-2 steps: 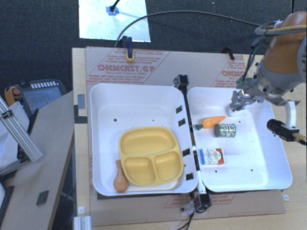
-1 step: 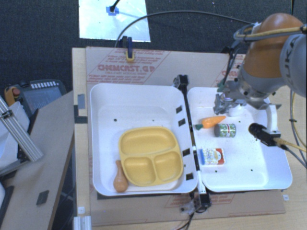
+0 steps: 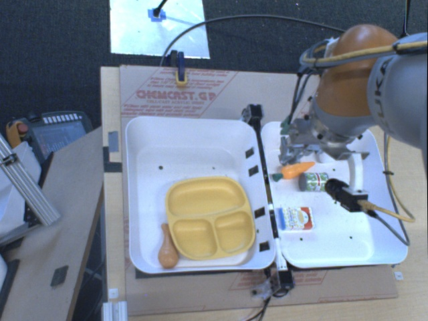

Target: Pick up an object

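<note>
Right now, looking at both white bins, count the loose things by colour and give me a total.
Yellow: 1, yellow divided plastic plate
Tan: 1, tan pear-shaped piece
Orange: 1, orange toy carrot
Green: 1, small green-labelled can
White: 1, flat white packet with red and blue print
Total: 5

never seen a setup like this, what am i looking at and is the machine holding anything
One camera fixed above a bench looks down at a slant. The grey and orange robot arm reaches in from the right; its tool hangs over the right bin, close above an orange carrot. A small can and a printed packet lie nearby. The left bin holds a yellow divided plate and a tan pear-shaped piece beside it. I cannot see anything held in the tool.
</note>
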You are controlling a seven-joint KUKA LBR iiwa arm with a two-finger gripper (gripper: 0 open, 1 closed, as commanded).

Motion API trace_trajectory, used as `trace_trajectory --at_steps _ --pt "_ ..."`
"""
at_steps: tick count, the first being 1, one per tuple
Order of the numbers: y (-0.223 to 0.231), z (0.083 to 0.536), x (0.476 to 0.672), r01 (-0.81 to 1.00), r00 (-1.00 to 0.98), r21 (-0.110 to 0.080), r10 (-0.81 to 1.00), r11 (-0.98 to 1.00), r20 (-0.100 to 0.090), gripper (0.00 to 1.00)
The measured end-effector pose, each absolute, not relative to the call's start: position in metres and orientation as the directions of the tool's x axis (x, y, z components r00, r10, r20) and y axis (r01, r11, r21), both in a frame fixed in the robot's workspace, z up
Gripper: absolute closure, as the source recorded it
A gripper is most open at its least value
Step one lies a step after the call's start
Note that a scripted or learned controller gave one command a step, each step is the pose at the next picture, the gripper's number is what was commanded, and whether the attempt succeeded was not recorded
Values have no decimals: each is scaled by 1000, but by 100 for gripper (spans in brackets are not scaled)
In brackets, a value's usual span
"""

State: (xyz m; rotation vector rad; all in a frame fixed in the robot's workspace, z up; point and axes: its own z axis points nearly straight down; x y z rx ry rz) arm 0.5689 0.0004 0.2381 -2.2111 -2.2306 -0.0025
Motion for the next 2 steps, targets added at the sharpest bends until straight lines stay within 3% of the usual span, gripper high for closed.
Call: trace_trajectory --at_steps 2 --pt "94 233 537 1000 -9 0 1000 9 2 100"
